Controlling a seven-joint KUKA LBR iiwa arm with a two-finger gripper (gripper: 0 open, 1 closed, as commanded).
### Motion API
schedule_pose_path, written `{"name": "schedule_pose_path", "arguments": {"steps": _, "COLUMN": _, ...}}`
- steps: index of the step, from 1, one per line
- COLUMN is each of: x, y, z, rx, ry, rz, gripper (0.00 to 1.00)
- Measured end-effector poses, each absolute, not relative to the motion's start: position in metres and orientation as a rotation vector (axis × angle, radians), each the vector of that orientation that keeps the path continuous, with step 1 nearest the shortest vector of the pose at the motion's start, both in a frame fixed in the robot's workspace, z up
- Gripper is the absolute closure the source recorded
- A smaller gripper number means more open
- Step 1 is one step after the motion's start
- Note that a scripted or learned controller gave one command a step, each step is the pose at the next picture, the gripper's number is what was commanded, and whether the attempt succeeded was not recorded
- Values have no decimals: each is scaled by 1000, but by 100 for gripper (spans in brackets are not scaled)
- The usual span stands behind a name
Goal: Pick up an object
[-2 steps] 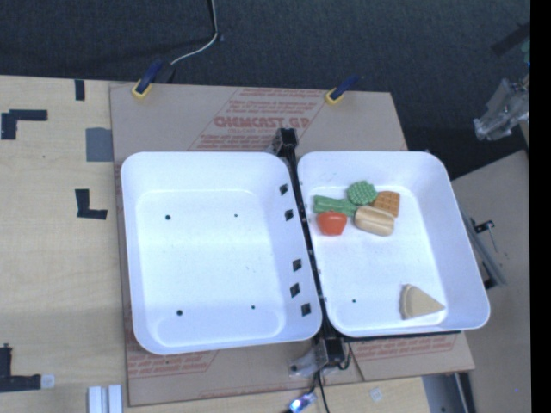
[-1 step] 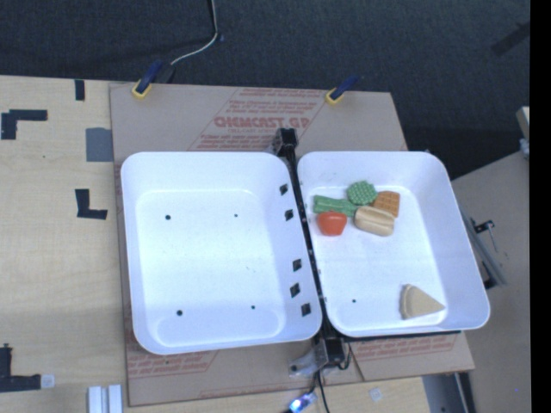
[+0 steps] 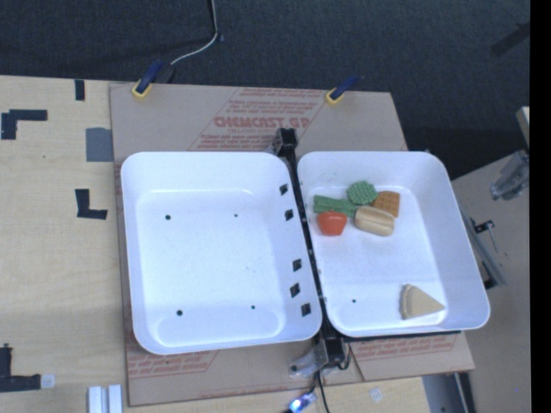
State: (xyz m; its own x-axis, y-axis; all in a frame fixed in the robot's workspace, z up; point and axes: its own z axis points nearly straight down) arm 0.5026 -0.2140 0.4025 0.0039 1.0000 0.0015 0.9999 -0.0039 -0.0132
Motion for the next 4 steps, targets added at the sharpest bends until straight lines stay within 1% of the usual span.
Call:
{"name": "schedule_pose_path", "arguments": {"steps": 1, "x": 484, "y": -224, "z": 414, "rx": -2222, "ry": -2222, "rz": 1, "gripper": 100}}
{"name": "schedule_pose_path", "arguments": {"steps": 4, "x": 486, "y": -223, "z": 444, "rx": -2219, "ry": -2228, "rz": 3, "gripper": 100}}
